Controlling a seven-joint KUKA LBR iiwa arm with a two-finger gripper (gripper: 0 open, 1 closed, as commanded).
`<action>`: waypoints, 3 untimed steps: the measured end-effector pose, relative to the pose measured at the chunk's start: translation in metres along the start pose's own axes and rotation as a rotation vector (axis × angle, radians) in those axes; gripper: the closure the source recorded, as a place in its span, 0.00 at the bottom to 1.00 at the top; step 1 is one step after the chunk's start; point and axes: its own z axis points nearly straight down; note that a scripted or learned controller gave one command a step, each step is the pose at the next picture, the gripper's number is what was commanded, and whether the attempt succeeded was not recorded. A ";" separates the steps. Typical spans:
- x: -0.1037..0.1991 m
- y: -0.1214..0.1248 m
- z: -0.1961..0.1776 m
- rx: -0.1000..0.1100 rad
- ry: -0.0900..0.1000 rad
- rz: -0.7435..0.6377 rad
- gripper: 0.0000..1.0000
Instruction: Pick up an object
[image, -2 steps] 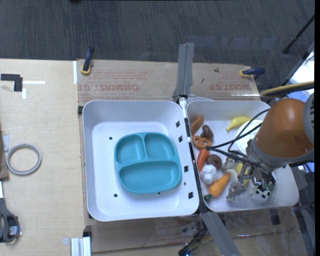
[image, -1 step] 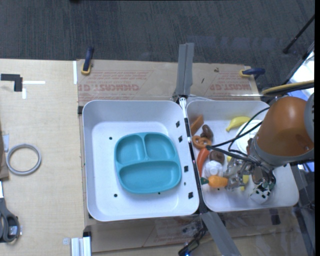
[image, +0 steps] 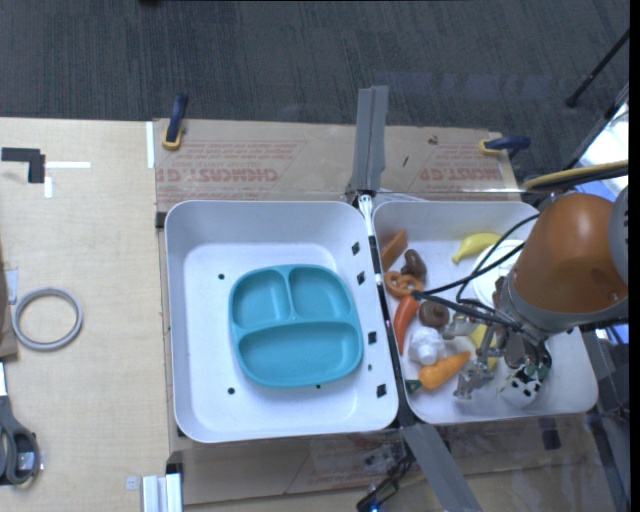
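Claw (image: 478, 372) sits low in the right bin (image: 575, 400), near its front wall, hanging off the grey wrist with the orange band (image: 570, 255) above it. I can't tell the claw's state from here: cables and the wrist body clutter the view, and the metal parts at the tip blur together. I see nothing clearly caught in it.

Toy food crowds the right bin's left side. An orange carrot (image: 442, 370) lies just left of the claw, close enough that I can't say whether they touch. A white garlic-like piece (image: 425, 348) sits just above the carrot. A brown lump (image: 433, 314) is above that, next to a red-orange pepper strip (image: 403, 318) running along the divider. Further back there is an orange ring piece (image: 401, 284), a dark brown piece (image: 413, 263) and an orange-brown one (image: 393, 244). A yellow banana (image: 474, 245) lies near the back of the bin, well apart from the claw. A black-and-white spotted toy (image: 522, 384) sits just right of the claw, under the wrist.

Left bin (image: 190, 330) holds a teal divided plate (image: 296, 325), roughly centred, three compartments, lying flat.

On the table (image: 80, 420) to the left: a grey tape ring (image: 45, 318) and scissors (image: 18, 450) at the edge. Blue-and-yellow clamps (image: 176, 120) pin cardboard (image: 260, 165) behind the bins.
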 end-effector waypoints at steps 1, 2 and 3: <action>-0.055 0.026 0.006 0.001 -0.004 0.065 0.00; -0.061 0.026 0.005 0.001 -0.004 0.209 0.00; -0.016 0.020 0.006 0.001 -0.001 0.241 0.00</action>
